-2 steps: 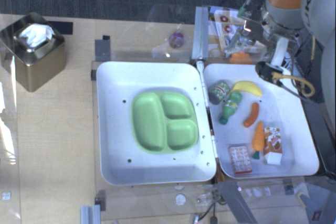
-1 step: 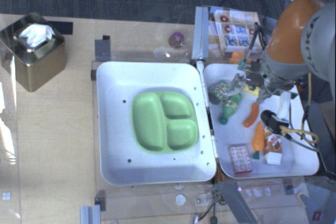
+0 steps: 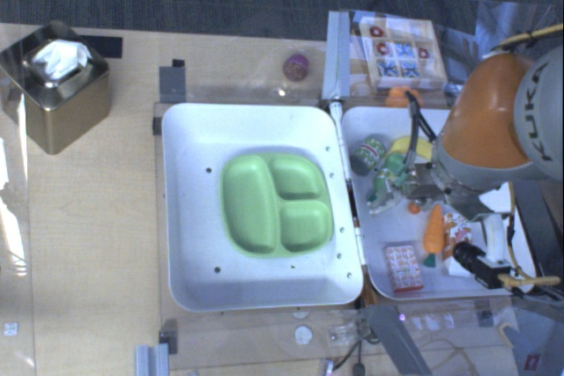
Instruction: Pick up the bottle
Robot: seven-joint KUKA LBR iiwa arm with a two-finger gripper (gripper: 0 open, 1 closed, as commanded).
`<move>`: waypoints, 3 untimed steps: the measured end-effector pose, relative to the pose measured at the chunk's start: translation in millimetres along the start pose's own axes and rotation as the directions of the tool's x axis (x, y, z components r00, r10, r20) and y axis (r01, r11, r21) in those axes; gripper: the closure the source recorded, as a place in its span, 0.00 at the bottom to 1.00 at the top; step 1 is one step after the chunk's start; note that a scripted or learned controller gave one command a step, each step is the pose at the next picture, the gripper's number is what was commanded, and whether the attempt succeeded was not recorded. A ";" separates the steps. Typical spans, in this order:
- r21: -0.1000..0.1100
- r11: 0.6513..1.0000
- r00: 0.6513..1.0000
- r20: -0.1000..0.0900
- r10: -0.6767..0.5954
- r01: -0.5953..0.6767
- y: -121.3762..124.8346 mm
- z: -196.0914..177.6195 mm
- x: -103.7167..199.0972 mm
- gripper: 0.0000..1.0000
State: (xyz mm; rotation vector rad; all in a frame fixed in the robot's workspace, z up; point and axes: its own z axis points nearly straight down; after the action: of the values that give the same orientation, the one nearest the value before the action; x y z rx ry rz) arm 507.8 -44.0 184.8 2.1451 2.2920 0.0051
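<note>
Two bins side by side at mid-frame
A divided tray [image 3: 278,202] lies in the left bin [image 3: 189,154]; the right bin [image 3: 374,277] holds small items under the arm [image 3: 502,114]; a tissue box [image 3: 57,88] stands at upper left.

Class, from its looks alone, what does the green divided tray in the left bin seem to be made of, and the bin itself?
Green divided tray: probably moulded plastic, matte to satin; its colour is even, its compartment edges rounded and its highlights soft. Left bin: likely smooth white plastic, perhaps coated metal; it has rounded corners, a soft sheen and small dark holes in its floor.
</note>
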 end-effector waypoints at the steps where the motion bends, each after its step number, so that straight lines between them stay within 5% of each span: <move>1: 0.000 0.991 0.991 0.001 0.135 -0.135 100.2 0.0 -18.6 0.00; 2: -0.002 0.909 0.909 0.000 0.417 -0.417 158.9 -0.4 23.5 0.00; 3: 0.000 0.942 0.942 0.001 0.336 -0.336 114.6 5.7 -45.8 0.00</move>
State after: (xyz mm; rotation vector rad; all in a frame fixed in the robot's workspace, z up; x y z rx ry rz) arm 625.2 -82.2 179.5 2.5041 1.8927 0.0046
